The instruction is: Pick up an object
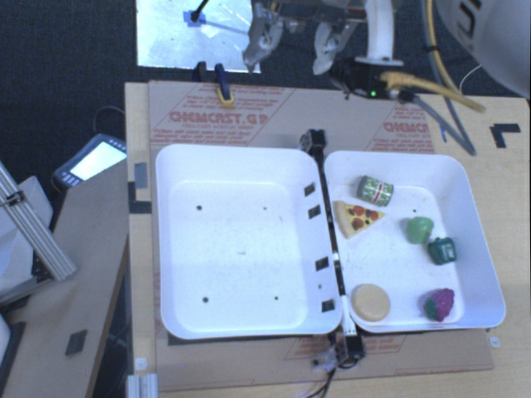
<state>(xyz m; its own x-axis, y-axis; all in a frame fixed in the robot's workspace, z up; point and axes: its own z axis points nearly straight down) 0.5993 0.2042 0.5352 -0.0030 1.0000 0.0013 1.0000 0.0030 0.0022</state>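
Six items fill right bin (477, 222); hand (290, 50) spread.

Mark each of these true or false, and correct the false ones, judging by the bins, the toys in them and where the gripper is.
1. The gripper hangs above the bench's far edge, beyond both bins. True.
2. The pizza slice lies in the left bin. False: it lies in the right bin, near the divider.
3. The gripper holds the green can. False: its open fingers hold nothing; the can lies in the right bin.
4. The round tan cookie sits at the right bin's near left corner. True.
5. The purple grapes touch the pizza slice. False: they lie well apart.
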